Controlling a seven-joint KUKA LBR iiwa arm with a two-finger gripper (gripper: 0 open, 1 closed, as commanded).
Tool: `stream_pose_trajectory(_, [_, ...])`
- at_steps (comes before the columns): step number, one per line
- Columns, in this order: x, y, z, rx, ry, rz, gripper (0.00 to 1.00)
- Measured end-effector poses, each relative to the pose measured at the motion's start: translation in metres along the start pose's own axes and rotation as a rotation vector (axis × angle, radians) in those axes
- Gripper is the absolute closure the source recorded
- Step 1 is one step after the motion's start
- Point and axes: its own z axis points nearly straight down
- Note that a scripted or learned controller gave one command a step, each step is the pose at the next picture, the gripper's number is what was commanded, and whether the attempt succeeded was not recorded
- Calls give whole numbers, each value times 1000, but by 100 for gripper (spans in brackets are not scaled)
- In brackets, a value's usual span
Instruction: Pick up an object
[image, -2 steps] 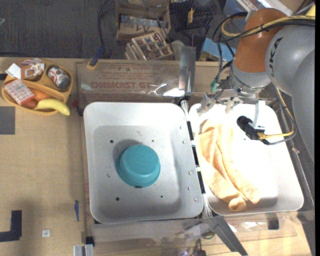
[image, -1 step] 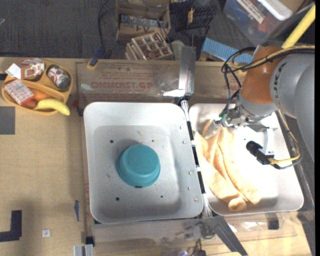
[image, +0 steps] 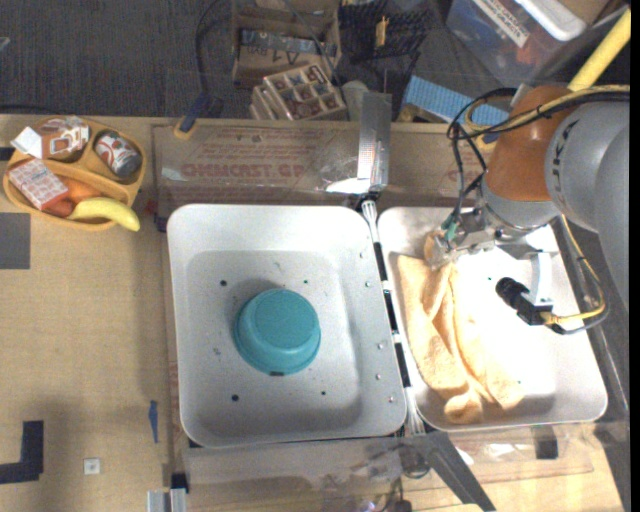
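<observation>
A pale yellow cloth (image: 452, 335) lies crumpled along the left side of the right bin (image: 565, 385). Its upper corner is bunched and pulled up to a peak at the bin's back left. My gripper (image: 447, 240) is at that peak, shut on the bunched corner, with the grey arm and its orange band (image: 520, 160) above it to the right. A teal bowl (image: 279, 330) sits upside down in the middle of the left bin (image: 200, 250), well apart from the gripper.
A black connector with a yellow cable (image: 520, 298) hangs from the arm over the right bin's floor. Flattened cardboard (image: 250, 165) lies behind the bins. A yellow tray of toy food (image: 70, 175) sits at the far left of the bench.
</observation>
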Motion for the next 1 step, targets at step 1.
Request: stream_pose_trajectory(1, [0,0,0,0,0,0,0])
